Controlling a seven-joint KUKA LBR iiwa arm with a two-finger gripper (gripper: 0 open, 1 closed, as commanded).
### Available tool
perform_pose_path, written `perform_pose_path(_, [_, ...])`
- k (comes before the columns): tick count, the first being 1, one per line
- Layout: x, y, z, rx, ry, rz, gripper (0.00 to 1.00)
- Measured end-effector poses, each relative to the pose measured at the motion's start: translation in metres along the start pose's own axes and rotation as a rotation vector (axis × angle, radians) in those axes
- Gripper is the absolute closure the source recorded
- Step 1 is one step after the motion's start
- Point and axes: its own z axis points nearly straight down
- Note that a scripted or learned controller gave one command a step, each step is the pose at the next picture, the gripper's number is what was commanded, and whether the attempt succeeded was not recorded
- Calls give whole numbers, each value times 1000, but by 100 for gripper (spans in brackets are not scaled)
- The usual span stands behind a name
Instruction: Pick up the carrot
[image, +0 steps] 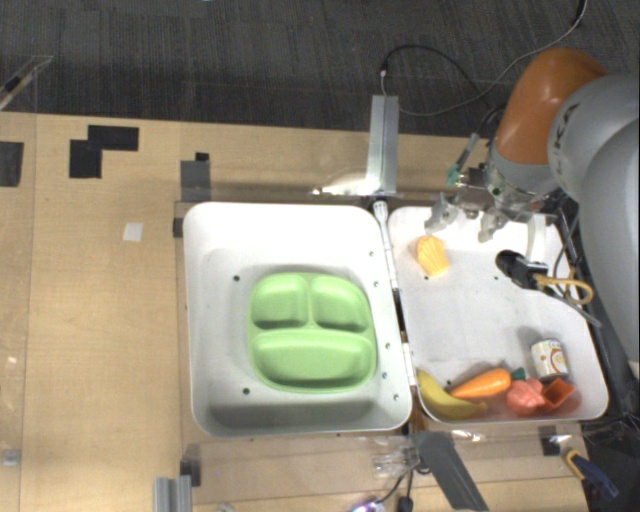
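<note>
Camera view: end effector (463, 221) open, holding nothing, far from carrot (483, 382).

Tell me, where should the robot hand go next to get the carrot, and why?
Probably toward the near edge of the right bin. The gripper hangs open at that bin's far end, beside the yellow corn piece, holding nothing. The carrot lies at the near end, resting against the banana, so the gripper should travel over there before going down.
</note>
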Motion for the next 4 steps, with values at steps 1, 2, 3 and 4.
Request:
perform_pose_path(1, [1,0,67,-5,-1,-157,0])
perform_pose_path(2, [3,3,53,-13,0,-161,100])
perform_pose_path(3, [3,1,65,-4,-1,-412,100])
perform_pose_path(4, [74,-36,-33,-6,0,-565,100])
